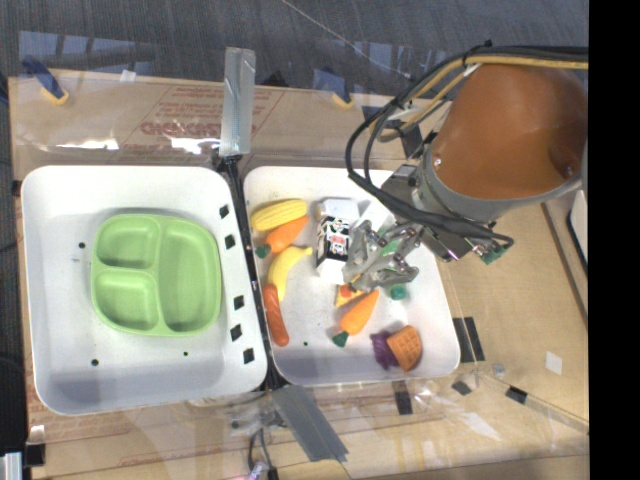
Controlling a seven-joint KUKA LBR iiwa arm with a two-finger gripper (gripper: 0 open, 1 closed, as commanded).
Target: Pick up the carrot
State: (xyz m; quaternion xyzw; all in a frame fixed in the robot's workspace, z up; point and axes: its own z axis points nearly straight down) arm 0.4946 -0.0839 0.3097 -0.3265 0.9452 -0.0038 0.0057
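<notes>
The carrot is orange with a small green tip and lies tilted in the right bin, near its front middle. My gripper hangs just above and behind the carrot's thick end, almost touching it. Its metal fingers look spread, so the gripper is open, and I see nothing held between them. The grey arm with its orange band reaches in from the upper right and hides the bin's back right corner.
The right bin also holds a corn cob, an orange piece, a banana, a red sausage, a black and white carton and a purple and orange toy. A green divided plate sits in the left bin.
</notes>
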